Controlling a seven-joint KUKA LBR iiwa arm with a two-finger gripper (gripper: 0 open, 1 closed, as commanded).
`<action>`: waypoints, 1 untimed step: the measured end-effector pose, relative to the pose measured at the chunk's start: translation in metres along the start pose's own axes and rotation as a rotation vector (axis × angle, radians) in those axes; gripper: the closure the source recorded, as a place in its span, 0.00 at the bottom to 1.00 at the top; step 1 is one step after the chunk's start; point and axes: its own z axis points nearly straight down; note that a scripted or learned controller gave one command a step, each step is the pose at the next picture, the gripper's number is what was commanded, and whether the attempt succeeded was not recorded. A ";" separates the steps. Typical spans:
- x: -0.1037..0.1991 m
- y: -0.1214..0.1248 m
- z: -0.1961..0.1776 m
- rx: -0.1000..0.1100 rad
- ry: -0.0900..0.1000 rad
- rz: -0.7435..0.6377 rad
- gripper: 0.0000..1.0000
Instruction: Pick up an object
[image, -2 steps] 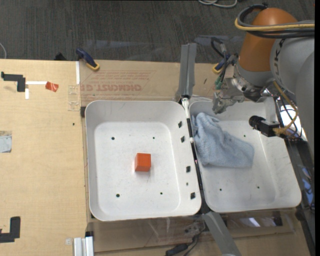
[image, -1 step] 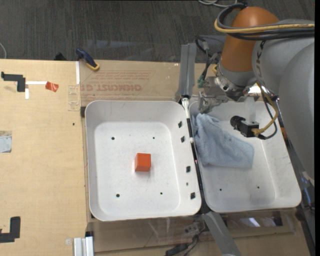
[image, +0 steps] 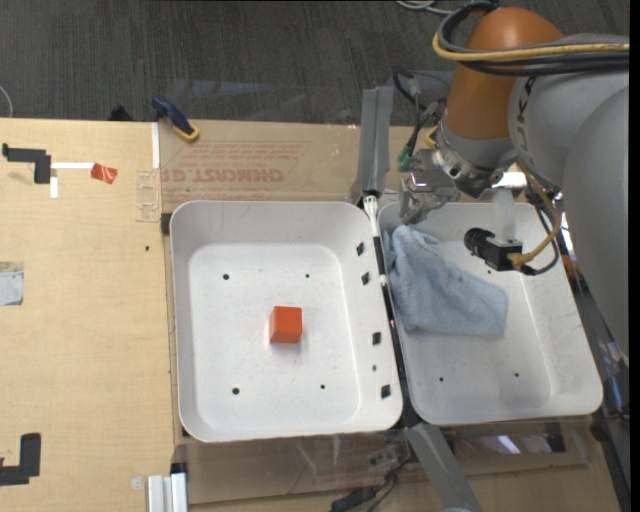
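A small red-orange cube (image: 286, 324) rests near the middle of the left white bin (image: 182, 330). A crumpled light blue cloth (image: 445, 290) lies in the left part of the right white bin (image: 560, 385), against the wall shared by the two bins. My gripper (image: 414, 208) hangs at the right bin's far left corner, directly over the cloth's upper tip. That tip sits right under the gripper, and whether they touch is unclear. The arm's orange band (image: 495, 60) rises behind it.
A black cable fitting (image: 496, 248) hangs over the right bin beside the cloth. Brown cardboard (image: 260, 165) lies behind the left bin, with a blue and yellow clamp (image: 175, 117) at its corner. The wooden bench top (image: 80, 320) stretches to the left.
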 end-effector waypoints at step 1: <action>-0.002 0.000 0.009 -0.001 0.001 -0.196 1.00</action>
